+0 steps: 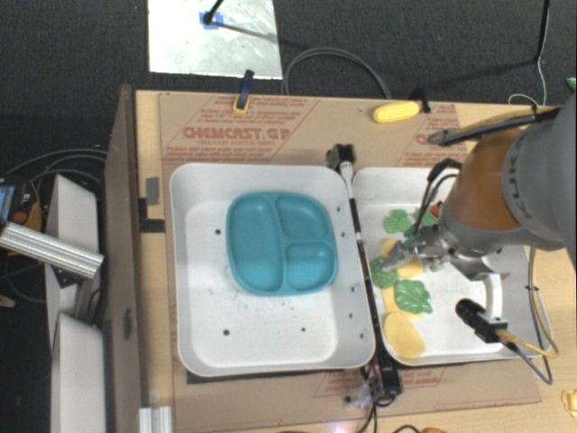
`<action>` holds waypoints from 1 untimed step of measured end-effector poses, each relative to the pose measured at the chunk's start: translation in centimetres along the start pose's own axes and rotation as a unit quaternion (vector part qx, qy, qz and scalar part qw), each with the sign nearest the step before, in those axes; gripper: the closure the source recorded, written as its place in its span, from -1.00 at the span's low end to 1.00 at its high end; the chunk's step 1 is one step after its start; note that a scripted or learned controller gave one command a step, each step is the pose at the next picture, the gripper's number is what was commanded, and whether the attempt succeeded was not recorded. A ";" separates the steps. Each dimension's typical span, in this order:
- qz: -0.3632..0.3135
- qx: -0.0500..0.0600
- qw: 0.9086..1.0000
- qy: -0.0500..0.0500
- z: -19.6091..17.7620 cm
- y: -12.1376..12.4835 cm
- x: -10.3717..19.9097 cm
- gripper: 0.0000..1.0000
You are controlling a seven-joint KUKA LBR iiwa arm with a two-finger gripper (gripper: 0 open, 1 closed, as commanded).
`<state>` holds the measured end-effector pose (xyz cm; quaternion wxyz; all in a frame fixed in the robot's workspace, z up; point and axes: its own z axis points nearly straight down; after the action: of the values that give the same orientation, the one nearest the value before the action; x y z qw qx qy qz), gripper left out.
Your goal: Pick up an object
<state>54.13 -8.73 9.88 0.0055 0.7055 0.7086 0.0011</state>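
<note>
The desk (270,120) is a cardboard-topped surface carrying two shallow white bins side by side. Taking the right bin (410,186) as the landmark: the left bin (203,332) touches its left wall, and in the middle of that left bin lies a teal divided plate (279,242), well apart from the work.

The arm (514,192) — grey, with its orange band above the wrist — reaches over the right bin's right half and bends down toward the bin's centre-left. At its end the pincer (397,258) sits low among the objects near the bin's left wall; whether it is spread or closed, and whether anything is in it, I cannot tell, since the metal tip blurs into the pieces around it.

The candidates for picking are all in the right bin's left half. A pale yellow oval piece (405,336) lies near the bin's front-left corner. A green leafy piece (413,294) rests just beyond it, touching or nearly so; another green piece (397,220) lies toward the bin's back, just beside the pincer.

These look like small plastic play-food shapes — judged light, stiff and somewhat slick. The leaves are flat and thin, so they would best be taken across a narrow edge; the yellow oval is rounder and may squirt out unless pinched across its short width at the middle.
</note>
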 end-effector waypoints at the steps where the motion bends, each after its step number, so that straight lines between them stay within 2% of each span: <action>1: 0.003 -0.002 1.000 0.001 1.0 -4.4 -0.6 -1.00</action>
<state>49.70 -9.35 8.84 0.0061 0.7076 0.7066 0.0035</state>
